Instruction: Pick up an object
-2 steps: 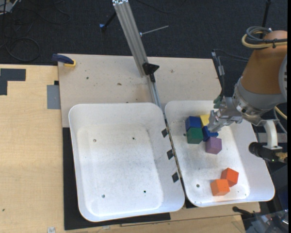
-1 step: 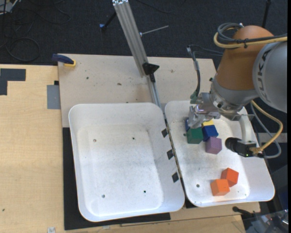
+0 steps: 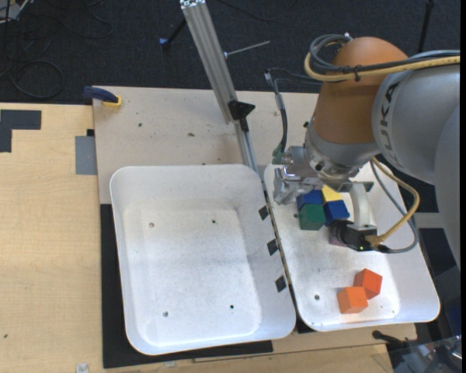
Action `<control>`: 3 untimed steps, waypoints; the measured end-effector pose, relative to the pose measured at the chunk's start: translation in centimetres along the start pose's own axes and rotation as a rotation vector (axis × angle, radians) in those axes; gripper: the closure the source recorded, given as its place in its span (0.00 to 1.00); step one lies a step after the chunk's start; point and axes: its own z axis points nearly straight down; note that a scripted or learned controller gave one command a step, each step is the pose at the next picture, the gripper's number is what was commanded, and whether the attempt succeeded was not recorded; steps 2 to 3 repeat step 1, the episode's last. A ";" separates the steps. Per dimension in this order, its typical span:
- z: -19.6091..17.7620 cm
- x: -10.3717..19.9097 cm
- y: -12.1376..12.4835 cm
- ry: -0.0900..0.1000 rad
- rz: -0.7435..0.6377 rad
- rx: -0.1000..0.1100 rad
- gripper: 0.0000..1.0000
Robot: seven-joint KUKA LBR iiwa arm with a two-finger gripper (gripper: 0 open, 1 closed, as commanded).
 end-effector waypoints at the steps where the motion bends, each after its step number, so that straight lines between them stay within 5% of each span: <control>1: 1.1 5.4 1.9 -0.001 0.001 0.000 1.00; 3: 1.1 5.4 1.9 -0.001 0.001 0.000 1.00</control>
